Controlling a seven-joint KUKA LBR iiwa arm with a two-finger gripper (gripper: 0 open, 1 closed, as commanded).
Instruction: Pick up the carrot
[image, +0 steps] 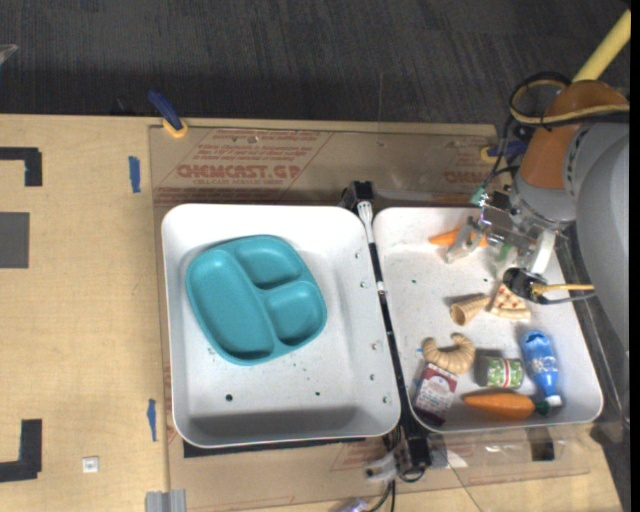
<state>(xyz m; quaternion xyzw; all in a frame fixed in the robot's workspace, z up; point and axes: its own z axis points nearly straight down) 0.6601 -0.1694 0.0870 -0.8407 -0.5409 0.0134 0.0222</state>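
Observation:
An orange carrot (498, 404) lies flat along the front wall of the right bin (400, 300), its tip pointing left. My gripper (462, 243) is at the far end of that bin, well away from this carrot. A small orange piece (441, 238) shows just to the left of the gripper, touching or very close to it. I cannot tell whether it is held.
The right bin also holds a cone (465, 309), a pizza slice (509, 303), a croissant (449, 352), a green can (500, 372), a blue bottle (540, 364) and a red-and-white box (433, 390). A teal divided plate (257, 296) lies in the left bin (180, 380).

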